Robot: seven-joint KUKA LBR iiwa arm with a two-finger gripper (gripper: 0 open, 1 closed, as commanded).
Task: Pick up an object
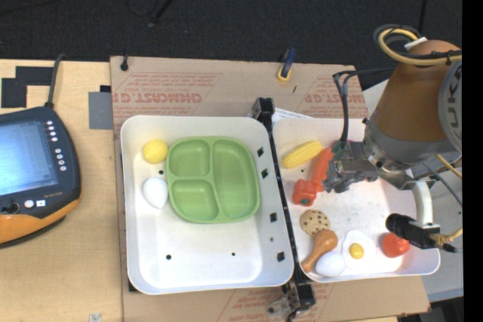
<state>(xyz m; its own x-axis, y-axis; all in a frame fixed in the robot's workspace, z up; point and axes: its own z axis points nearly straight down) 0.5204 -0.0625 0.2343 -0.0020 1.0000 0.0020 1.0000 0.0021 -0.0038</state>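
So the gripper (332, 179) is parked low in the right bin (423, 264) right at the carrot (315, 176), presumably since it's the nearest grab among the toy food, but honestly I can't tell whether the jaws are open or clamped.

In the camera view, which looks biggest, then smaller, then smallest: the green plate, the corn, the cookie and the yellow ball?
1. Green plate, by far the biggest.
2. Corn.
3. Cookie and yellow ball look about the same size, so I won't rank them against each other.
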